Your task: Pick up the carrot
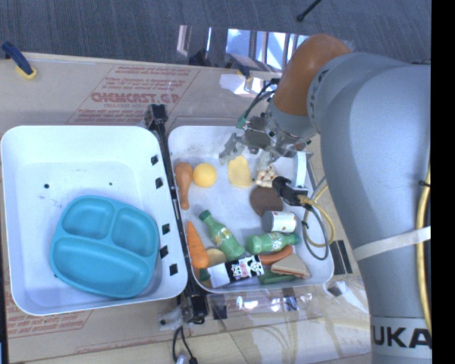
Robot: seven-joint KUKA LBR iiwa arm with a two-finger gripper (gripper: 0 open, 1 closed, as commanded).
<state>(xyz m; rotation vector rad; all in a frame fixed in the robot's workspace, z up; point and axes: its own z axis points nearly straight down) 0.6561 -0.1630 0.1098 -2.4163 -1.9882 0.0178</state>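
Observation:
The carrot is orange and tapered. It lies along the left wall of the right bin, near the front, next to a green bottle. My gripper hangs over the far part of that bin, just above a pale yellow piece. It is well behind the carrot and to its right. Its fingers stand apart with nothing between them.
The right bin also holds an orange-brown sausage-like piece, a yellow ball, a brown disc, a white cup, a second green bottle, a sandwich and a black-and-white carton. In the left bin lies a blue divided plate.

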